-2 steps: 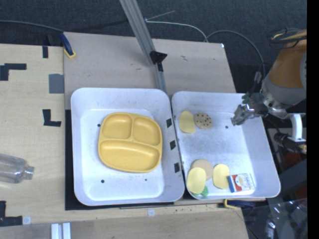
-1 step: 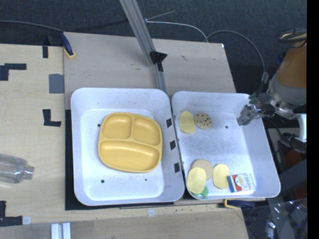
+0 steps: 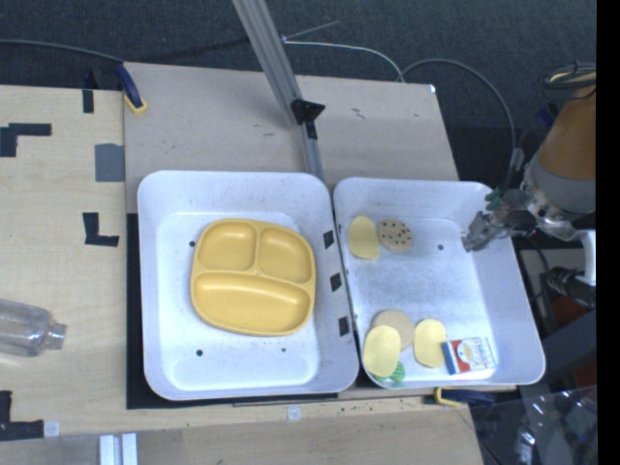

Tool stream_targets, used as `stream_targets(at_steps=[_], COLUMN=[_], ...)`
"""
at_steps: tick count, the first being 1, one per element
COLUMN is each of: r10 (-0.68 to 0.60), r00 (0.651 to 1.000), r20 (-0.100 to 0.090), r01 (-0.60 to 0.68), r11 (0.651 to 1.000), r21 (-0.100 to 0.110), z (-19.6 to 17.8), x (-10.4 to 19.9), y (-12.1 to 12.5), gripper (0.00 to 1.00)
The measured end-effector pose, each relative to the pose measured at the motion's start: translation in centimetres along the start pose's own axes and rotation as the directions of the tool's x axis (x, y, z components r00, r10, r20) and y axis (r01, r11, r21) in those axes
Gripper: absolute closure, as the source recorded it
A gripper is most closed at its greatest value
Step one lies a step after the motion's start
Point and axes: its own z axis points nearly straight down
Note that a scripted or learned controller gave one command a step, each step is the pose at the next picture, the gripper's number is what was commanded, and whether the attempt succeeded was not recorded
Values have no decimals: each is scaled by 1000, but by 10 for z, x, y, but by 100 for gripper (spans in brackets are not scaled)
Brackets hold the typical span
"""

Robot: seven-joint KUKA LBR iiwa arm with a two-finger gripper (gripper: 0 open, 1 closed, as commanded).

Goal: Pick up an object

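Note:
The right bin [image 3: 504, 289] holds several small items. A pale yellow chip [image 3: 363, 237] and a brown speckled cookie [image 3: 393, 232] lie at its far left. Near its front edge lie a tan disc [image 3: 394, 322], two yellow pieces [image 3: 382, 349] [image 3: 429, 342] and a small red, white and blue carton [image 3: 471, 355]. My gripper [image 3: 480, 231] hangs over the bin's far right part, close to the right wall, with nothing seen in it. It is well apart from every item.
The left bin [image 3: 160, 260] carries a yellow divided plate [image 3: 254, 276]. A slanted metal rail [image 3: 271, 46] reaches down to the bins' far edge. A clear plastic bottle [image 3: 27, 327] lies on the bench at the left. Cables run behind the right bin.

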Motion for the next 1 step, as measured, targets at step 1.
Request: stream_targets(at_steps=[1], r10=[-2], r00=[1000], r20=[-2], r01=[2], r11=[1000], r21=[1], z=[-1], x=[36], y=[-22], gripper=[100])
